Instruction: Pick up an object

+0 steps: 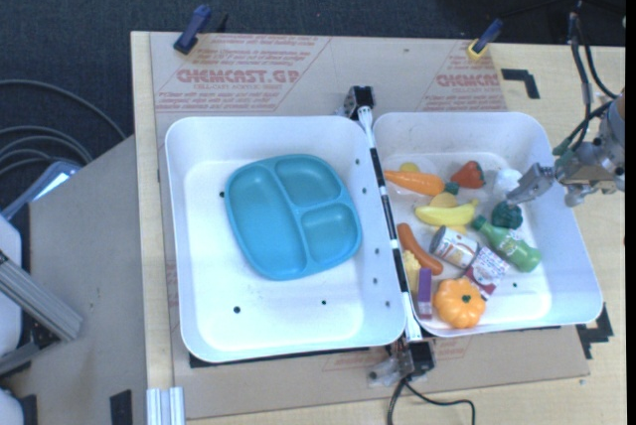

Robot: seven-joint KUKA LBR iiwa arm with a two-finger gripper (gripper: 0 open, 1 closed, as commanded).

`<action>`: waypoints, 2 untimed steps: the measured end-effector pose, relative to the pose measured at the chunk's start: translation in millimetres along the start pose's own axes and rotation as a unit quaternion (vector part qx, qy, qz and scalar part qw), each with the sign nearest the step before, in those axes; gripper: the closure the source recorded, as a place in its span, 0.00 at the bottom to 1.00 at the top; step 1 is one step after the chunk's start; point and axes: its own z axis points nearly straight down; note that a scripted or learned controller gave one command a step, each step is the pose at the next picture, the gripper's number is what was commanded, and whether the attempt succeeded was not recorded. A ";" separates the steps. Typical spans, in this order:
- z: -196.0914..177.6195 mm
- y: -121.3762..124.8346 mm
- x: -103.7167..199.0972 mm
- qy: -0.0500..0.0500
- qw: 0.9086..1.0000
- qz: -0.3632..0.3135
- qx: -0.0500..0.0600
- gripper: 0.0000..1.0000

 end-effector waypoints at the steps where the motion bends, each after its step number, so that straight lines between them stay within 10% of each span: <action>1: 144.0 70.3 -6.7 0.000 1.000 0.000 0.000 0.00; 2: 144.2 135.8 30.8 0.000 1.000 0.001 0.002 0.00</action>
